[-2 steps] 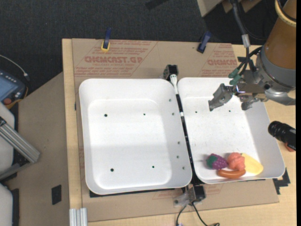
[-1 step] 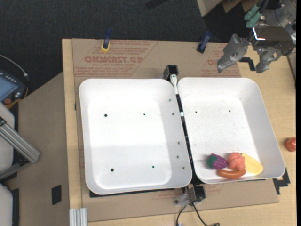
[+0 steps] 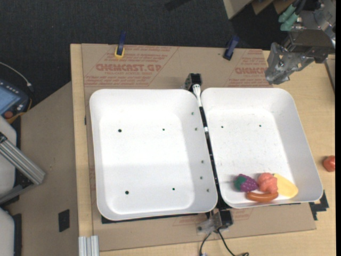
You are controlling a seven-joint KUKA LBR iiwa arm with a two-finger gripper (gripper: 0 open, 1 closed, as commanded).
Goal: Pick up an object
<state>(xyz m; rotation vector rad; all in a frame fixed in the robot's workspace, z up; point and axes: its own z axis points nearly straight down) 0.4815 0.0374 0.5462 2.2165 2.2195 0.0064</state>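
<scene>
Several small toy foods lie in the near corner of the right bin [image 3: 256,116]: a purple bunch of grapes [image 3: 245,183], an orange-red piece [image 3: 268,182], a yellow piece [image 3: 287,188] and a curved red-orange piece [image 3: 262,197]. They touch each other in one cluster. My gripper [image 3: 278,73] hangs above the bench beyond the far right corner of the right bin, well away from the cluster. Nothing shows in it.
The left bin [image 3: 144,196] sits beside the right one, joined along a dark seam. A small orange object [image 3: 329,164] lies on the bench right of the right bin. Two clamps [image 3: 121,46] [image 3: 230,47] hold the cardboard sheet's far edge.
</scene>
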